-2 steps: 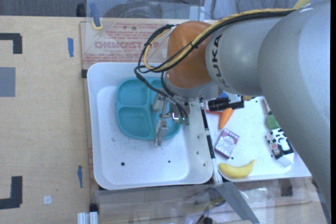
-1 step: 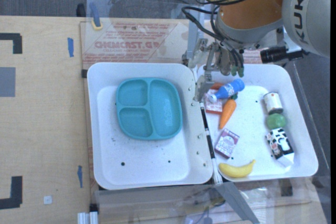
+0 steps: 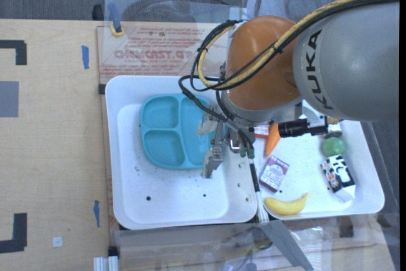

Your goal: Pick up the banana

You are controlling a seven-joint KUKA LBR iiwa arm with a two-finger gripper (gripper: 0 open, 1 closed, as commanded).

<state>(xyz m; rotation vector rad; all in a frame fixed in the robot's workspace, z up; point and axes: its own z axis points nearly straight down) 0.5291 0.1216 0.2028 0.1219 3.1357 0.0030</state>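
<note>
The yellow banana (image 3: 286, 204) lies near the front left corner of the right bin (image 3: 371, 190), curved side down. My gripper (image 3: 216, 155) hangs over the right part of the left bin (image 3: 120, 155), beside a blue divided plate (image 3: 170, 133). It is well to the left of the banana and a bit further back. I see nothing between its fingers.
In the right bin lie an orange carrot (image 3: 272, 139), a purple packet (image 3: 274, 173), a green round object (image 3: 333, 146) and a black-and-white carton (image 3: 338, 176). The arm's orange band (image 3: 260, 60) and grey body cover the back of the right bin.
</note>
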